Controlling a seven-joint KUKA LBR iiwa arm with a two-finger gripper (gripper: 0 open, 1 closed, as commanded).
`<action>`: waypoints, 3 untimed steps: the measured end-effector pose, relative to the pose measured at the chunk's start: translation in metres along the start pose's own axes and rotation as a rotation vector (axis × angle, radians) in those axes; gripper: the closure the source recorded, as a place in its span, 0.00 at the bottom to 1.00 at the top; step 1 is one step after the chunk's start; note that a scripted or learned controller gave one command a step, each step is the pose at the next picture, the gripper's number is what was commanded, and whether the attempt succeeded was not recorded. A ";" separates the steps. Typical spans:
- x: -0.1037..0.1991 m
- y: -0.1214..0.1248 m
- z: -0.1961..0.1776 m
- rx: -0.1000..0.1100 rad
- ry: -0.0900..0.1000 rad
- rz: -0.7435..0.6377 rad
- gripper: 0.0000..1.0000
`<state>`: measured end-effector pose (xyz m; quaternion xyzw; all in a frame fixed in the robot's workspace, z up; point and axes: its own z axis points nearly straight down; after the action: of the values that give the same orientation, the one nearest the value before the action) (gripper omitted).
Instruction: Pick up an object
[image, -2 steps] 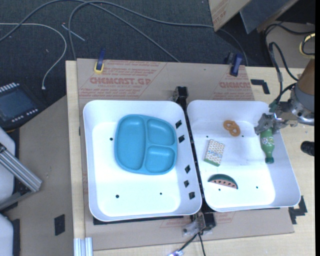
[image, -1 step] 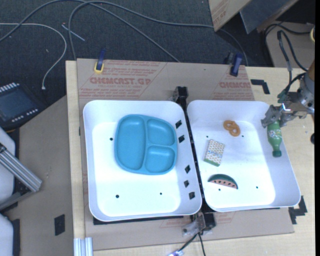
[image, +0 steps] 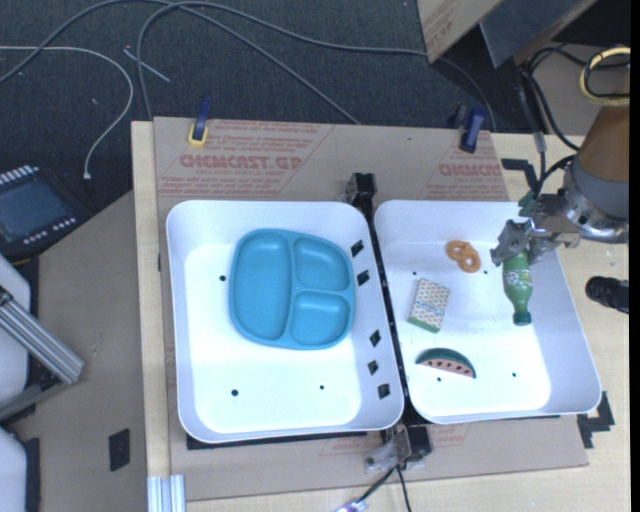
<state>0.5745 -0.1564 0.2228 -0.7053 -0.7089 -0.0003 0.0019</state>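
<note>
While reaching in from the right across the far right part of the right bin (image: 572, 350), poised low: the gripper (image: 520, 240), with grey wrist and orange band behind it. Right at its tip, the upper end of a green bottle (image: 519, 285), long axis running from the gripper toward the near wall, close to the bin's right side. Touching, or only just beside? Impossible to tell. Impossible as well to judge how far open the hand is, or whether clamped on the bottle (too small and dark at this slant).

Elsewhere on the same white floor, all apart from one another: a small brown pretzel (image: 463, 255) just left of the gripper; a little checkered box (image: 430, 304) nearer the middle, tilted; a watermelon slice (image: 446, 363) toward the near wall, red face up, green rind along its lower curve.

In the left bin (image: 200, 330), a blue divided plate (image: 290, 290), three compartments, resting flat toward the far half.

Under both bins, a cardboard sheet (image: 300, 150) with red lettering, pinned at the far edge by two blue clamps (image: 200, 125).
</note>
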 end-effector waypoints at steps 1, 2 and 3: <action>0.048 -0.002 0.008 0.000 0.000 0.000 1.00; 0.105 -0.007 0.016 0.001 -0.001 0.000 1.00; 0.169 -0.003 0.013 -0.002 0.000 -0.002 1.00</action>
<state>0.5704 0.0127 0.2101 -0.7046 -0.7096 -0.0011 0.0010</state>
